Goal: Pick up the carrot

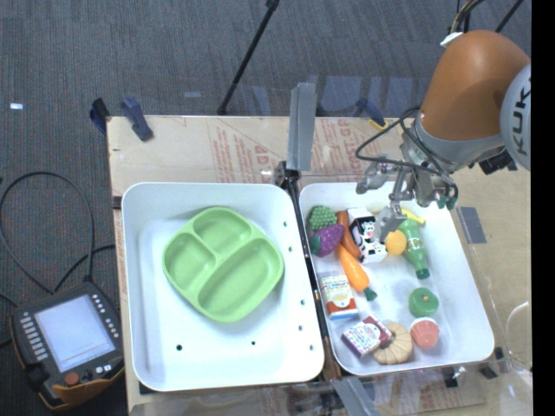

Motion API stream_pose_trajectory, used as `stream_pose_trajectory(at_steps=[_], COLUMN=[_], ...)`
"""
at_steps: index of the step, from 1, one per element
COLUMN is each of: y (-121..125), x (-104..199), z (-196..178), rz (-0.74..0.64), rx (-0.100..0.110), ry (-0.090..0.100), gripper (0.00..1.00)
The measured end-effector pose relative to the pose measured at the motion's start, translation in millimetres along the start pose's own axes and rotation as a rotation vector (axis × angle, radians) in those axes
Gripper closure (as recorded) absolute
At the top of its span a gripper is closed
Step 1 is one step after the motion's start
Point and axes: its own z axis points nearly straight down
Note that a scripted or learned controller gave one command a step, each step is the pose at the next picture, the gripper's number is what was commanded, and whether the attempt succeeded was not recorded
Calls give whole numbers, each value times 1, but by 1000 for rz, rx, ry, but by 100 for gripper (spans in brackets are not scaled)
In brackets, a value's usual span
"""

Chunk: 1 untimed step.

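The carrot (354, 269) lies in the right bin (468, 297), orange, slanting from upper left to lower right, its green tip toward the bin's middle. Against its upper end sit a bunch of purple grapes (326, 239) and a green broccoli (322, 217); a small black-and-white carton (366, 235) touches its right side. Just below the carrot lies a small juice box (336, 295) with an orange picture on its face, its lettering too small to read. Further toward the near wall lie a red-and-white packet (365, 336), a tan cookie (396, 345), a pink-topped cup (424, 332) and a round green piece (423, 301). To the right of the carton lie a yellow lemon (395, 243) and a green bottle (414, 252). The gripper (395, 208) hangs over the far part of this bin, above the carton and lemon, apart from the carrot; whether it is spread or closed cannot be told, and nothing is seen held in it. The arm (473, 85) carries white letters "KU" at the frame's right edge. The left bin (143, 319) holds a green divided plate (224, 263). The board (217, 150) behind the bins bears red printing, seen reversed and unreadable. A handheld control pad (68, 341) lies on the floor at lower left.
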Motion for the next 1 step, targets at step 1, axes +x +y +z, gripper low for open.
stream_pose_trajectory(at_steps=[1], y=[5], x=[68], z=[104], rz=[-161], rx=[-3], ry=[10], gripper=[0])
